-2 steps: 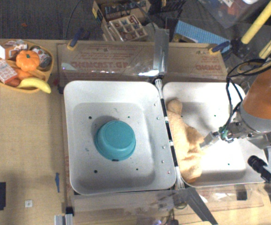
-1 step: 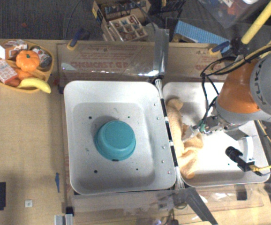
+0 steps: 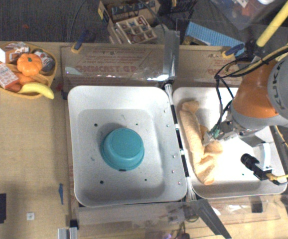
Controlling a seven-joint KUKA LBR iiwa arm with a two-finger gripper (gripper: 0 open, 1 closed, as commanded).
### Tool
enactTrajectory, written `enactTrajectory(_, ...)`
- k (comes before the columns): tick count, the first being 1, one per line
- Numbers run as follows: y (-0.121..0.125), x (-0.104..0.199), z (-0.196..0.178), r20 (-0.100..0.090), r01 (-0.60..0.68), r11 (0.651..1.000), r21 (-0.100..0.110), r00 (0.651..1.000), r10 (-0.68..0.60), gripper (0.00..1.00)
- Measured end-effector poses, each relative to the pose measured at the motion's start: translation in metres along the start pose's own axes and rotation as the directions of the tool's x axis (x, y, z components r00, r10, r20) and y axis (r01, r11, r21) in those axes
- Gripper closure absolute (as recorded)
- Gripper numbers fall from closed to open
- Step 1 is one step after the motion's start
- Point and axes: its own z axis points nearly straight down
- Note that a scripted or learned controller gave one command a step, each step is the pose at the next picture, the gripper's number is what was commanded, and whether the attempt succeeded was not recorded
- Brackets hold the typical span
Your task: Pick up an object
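We find the gripper (image 3: 216,133) low in the right bin (image 3: 233,176), touching the bread pieces (image 3: 196,138); its grip we cannot tell.

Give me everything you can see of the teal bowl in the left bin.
The round teal plastic-looking bowl sits upside down, its flat base facing up and its wider rim on the floor of the left shallow white bin. It lies near the bin's middle, apart from every wall. It looks whole and plain, and nothing else touches it.

Even overhead light, slightly soft focus
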Motion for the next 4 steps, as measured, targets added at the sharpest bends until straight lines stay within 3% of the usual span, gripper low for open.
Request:
enactTrajectory(1, 0.000, 0.000, 0.000, 0.001, -0.001, 1.000, 0.000, 1.000, 0.001, 0.00)
enactTrajectory(2, 0.005, -0.015, -0.021, -0.002, -0.066, 0.998, 0.013, 0.998, 0.066, 0.00)
enactTrajectory(3, 0.038, -0.028, 0.009, 0.000, -0.047, 0.999, 0.005, 0.999, 0.047, 0.00)
enactTrajectory(4, 0.013, -0.008, 0.009, 0.002, -0.063, 0.998, 0.000, 0.998, 0.063, 0.00)
